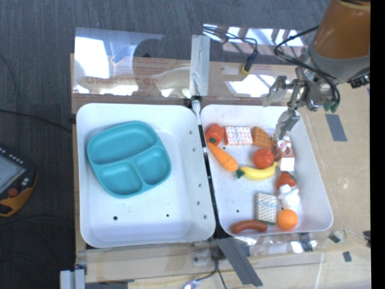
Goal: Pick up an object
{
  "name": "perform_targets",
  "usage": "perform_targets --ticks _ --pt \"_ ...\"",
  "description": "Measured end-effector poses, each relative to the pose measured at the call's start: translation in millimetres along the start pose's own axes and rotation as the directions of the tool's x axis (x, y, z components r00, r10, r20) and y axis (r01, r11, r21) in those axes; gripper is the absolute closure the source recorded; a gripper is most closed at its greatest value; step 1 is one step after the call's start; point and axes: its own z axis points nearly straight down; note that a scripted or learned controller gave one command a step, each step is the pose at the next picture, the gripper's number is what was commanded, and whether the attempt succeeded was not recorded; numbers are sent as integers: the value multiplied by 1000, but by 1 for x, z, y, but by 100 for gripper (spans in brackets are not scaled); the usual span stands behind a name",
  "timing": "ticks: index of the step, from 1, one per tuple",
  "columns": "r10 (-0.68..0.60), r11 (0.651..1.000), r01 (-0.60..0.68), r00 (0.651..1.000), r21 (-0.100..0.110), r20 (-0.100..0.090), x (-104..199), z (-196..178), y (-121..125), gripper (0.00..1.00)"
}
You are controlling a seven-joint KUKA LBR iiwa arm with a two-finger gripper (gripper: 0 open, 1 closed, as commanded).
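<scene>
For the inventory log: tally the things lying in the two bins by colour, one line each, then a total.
Blue: 1, the tray
Orange: 2, the carrot and orange
Red: 3, the tomato, sausage and strawberry
Yellow: 1, the banana
Brown: 1, the cracker
Patterned: 2, the packets
Total: 10; small pieces by the gripper left uncounted.

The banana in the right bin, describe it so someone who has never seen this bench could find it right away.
Start at the right white bin, the one crowded with toy food beside the bin holding the teal divided plate. Near its middle, just below the red tomato and right of the carrot, lies the banana. It is the only yellow, curved piece there, with a green tip at its left end.
</scene>
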Motion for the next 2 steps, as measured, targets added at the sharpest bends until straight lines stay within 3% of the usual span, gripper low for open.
perform_targets --ticks 1,2 --pt "-160 987 160 987 0 -1 56 83 10 0" --pt "-112 994 112 994 0 4 41 186 39 0"
